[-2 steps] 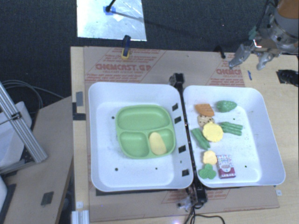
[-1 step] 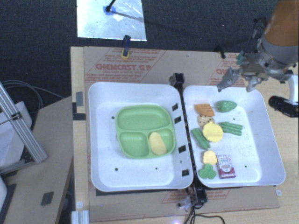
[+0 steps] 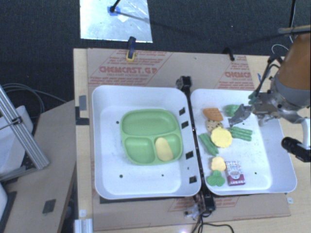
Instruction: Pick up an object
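Note:
The right bin [image 3: 279, 166] holds several toy foods: an orange cracker [image 3: 212, 113], a speckled cookie [image 3: 211, 125], a round yellow piece [image 3: 221, 137], green bean pods [image 3: 242, 133], a long green pod [image 3: 208, 143] and a green leafy piece [image 3: 230, 109]. Nearer the front lie a small yellow piece [image 3: 218, 164], a green floret [image 3: 215, 179] and a red-and-white carton [image 3: 235, 173]. My gripper [image 3: 249, 115] hangs low over the far right part of this bin, just above the bean pods and beside the leafy piece. Nothing is visibly held.
The left bin [image 3: 109, 106] bears a green divided tray [image 3: 146, 125] with a yellow oblong piece [image 3: 164, 148] in its front right compartment. A black divider [image 3: 190, 130] runs between the bins. The arm's grey body [image 3: 294, 89] overhangs the right bin's far right corner.

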Motion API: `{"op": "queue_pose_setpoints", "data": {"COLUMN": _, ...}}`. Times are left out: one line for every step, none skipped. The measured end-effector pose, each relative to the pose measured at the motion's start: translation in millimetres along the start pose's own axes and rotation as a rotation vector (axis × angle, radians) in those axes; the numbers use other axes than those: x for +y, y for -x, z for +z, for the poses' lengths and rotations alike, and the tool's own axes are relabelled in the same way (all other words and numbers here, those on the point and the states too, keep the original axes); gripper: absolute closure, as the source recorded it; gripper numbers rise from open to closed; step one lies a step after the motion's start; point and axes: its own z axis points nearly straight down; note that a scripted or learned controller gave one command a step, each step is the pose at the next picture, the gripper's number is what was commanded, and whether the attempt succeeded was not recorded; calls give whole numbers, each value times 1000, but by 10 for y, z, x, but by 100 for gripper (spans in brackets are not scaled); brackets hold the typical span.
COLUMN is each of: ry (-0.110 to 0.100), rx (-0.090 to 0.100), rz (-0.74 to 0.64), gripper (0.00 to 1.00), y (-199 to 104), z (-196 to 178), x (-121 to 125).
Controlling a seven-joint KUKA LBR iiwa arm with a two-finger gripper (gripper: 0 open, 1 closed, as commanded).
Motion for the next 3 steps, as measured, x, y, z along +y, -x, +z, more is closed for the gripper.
{"op": "queue_pose_setpoints", "data": {"ry": 21, "rx": -11, "rz": 4, "gripper": 0, "y": 1068, "z": -893, "x": 340}}
{"op": "queue_pose_setpoints", "data": {"ry": 16, "rx": -5, "rz": -8, "gripper": 100, "y": 1002, "z": -954, "x": 338}}
{"op": "queue_pose_setpoints", "data": {"ry": -3, "rx": 3, "rz": -9, "gripper": 100, "y": 537, "z": 219, "x": 240}}
